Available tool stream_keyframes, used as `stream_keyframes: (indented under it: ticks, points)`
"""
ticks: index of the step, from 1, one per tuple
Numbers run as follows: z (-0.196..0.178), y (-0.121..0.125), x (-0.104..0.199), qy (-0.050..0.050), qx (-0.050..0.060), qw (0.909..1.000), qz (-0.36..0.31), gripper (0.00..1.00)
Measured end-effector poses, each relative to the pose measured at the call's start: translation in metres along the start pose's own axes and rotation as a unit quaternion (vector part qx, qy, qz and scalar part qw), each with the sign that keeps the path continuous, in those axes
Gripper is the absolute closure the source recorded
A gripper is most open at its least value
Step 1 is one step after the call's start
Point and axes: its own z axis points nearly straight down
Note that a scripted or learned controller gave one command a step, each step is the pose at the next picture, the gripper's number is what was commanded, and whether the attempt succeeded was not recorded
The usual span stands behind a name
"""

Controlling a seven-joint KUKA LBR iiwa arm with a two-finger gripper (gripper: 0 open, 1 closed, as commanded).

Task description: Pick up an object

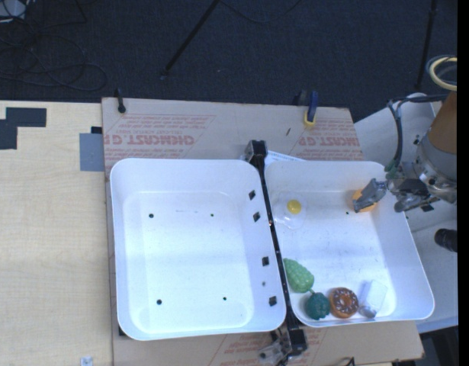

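hand [380,191]: over right bin's [406,242] far right edge, fingers clamped on an orange object [364,199]
near corner: green lump [298,274], teal ball [318,305], donut [343,302]

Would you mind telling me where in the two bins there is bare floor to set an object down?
The left bin floor is bare wall to wall. In the right bin, the middle is free, between the yellow ball and the front row. That front edge is crowded: green toy, teal ball, donut, white piece. The gripper hangs over the back right corner.
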Motion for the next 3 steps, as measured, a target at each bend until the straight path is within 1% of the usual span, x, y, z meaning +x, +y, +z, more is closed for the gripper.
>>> stream_keyframes:
  ticks: [1,2,3]
  points:
    - [-0.144,-0.017,0.045,-0.001,-0.007,1.0000,-0.002,0.00]
    - [-0.215,-0.085,0.080,0.000,-0.004,1.0000,-0.002,0.00]
    - [-0.090,-0.094,0.067,0.001,0.006,1.0000,0.001,0.00]
